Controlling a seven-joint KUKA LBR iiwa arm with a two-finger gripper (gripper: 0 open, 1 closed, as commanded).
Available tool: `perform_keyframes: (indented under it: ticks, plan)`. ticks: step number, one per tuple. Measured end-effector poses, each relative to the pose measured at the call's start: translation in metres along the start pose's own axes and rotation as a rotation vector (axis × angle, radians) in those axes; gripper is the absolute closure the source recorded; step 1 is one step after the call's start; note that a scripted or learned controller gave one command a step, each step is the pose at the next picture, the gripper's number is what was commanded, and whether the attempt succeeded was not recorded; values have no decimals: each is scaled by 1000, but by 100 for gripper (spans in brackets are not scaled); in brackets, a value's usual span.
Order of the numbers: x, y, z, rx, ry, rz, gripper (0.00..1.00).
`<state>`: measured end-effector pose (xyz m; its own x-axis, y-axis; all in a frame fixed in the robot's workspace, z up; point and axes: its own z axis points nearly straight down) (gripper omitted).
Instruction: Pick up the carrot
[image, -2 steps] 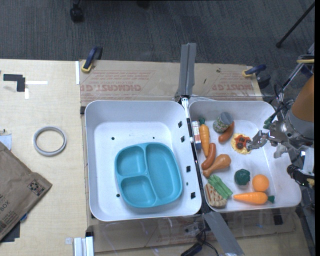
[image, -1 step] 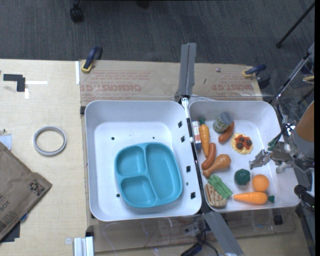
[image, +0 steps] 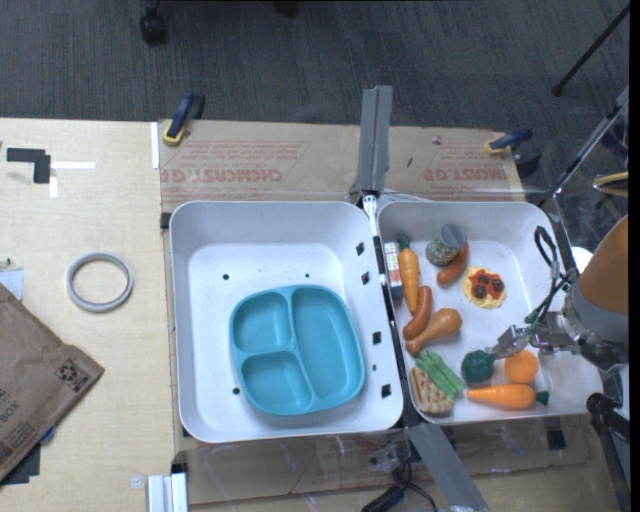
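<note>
Gripper (image: 512, 340) low in right bin (image: 520, 222), fingers seemingly parted, nothing between them. One carrot (image: 505, 396) lies near edge, just below; another carrot (image: 409, 269) by left wall.

Two bins sit side by side on the bench. In the left bin (image: 200, 300) lies a three-compartment tray (image: 297, 349), near the front. The right bin (image: 520, 215) is crowded: one carrot (image: 409, 271) lies against its left wall, a sausage (image: 417, 310) just in front of it, a drumstick (image: 434, 327) beside that. Toward the back, a can (image: 446, 241) touches a second sausage (image: 453, 267), with a small pizza (image: 485, 287) to their right. At the front lies another carrot (image: 503, 396), broccoli (image: 477, 367) just behind it. The gripper (image: 518, 341) hovers over the bin's right side, behind that front carrot. Out on the bench, far left, rests a tape roll (image: 100, 281).
</note>
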<state>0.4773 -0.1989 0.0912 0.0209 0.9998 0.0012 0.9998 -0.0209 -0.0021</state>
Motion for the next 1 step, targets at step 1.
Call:
perform_keyframes:
  ticks: [1]
  plan:
    - [-1, 0, -9, -1, -1, 4, 100]
